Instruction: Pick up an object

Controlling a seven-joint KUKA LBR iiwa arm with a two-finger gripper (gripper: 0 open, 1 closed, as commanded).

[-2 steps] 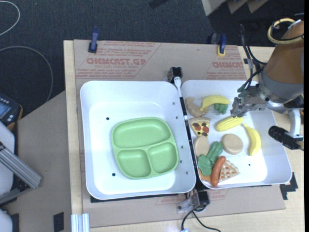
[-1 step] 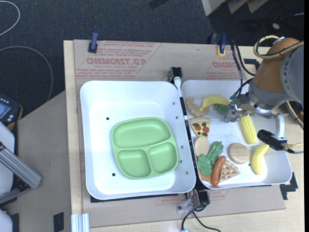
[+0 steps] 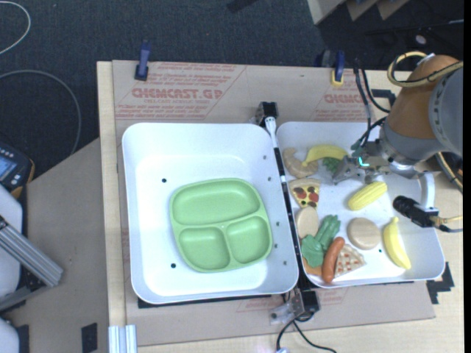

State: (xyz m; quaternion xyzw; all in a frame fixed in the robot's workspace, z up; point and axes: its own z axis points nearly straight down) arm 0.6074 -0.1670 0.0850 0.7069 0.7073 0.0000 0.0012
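Two white bins sit on the table [image 3: 110, 197]; the right bin [image 3: 427, 267] holds toy food; the claw [image 3: 352, 162] hangs at its twelve o'clock, beside the corn cob [image 3: 366, 195]; its grip I cannot tell.

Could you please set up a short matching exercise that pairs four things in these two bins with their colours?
Things:
1. divided tray in the left bin
2. banana near the right bin's right edge
3. sausage in the right bin
4. round cookie in the right bin

Colours:
A. red-orange
B. tan
C. light green
D. yellow

Pairs: 1-C, 2-D, 3-A, 4-B
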